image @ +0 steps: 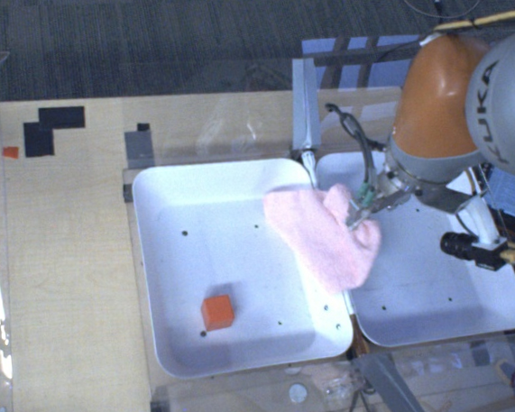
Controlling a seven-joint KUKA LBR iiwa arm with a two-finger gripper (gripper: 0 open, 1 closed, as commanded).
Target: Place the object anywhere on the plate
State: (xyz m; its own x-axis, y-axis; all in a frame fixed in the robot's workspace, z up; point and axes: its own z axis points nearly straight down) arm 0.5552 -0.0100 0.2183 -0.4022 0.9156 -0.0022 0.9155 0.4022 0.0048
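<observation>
A pink cloth (320,240) lies draped over the wall between the two white bins, with parts of it in both. Its right edge bunches up into a hump at my gripper (361,210), which reaches in from the right and is shut on that edge of the cloth. A small orange block (218,312) rests on the floor of the left bin (167,254), near its front left, well away from the gripper.
The right bin (449,309) sits under the arm's grey and orange wrist (439,111). A black cable fitting (465,248) hangs over the right bin. Black markers (51,128) lie on the wooden bench at far left.
</observation>
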